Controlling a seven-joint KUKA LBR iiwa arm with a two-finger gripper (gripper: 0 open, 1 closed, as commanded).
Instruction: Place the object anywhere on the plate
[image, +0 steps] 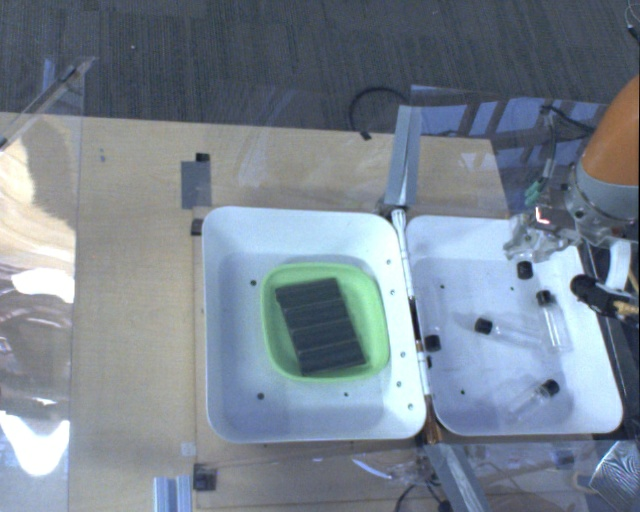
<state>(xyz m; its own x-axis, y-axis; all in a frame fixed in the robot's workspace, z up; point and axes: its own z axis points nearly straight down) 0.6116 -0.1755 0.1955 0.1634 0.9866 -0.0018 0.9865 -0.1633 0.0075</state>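
A green plate lies in the left bin with a dark grey ridged block resting on it. Several clear vials with black caps lie in the right bin: one near the middle, one toward the right, one at the front. My gripper hangs over the right bin's back right part, far from the plate. A small black cap sits just below it; whether it is held is unclear.
The raised rims of the two bins meet in a divider between gripper and plate. A grey post stands behind the bins. A black-and-yellow tool part juts in at the right edge.
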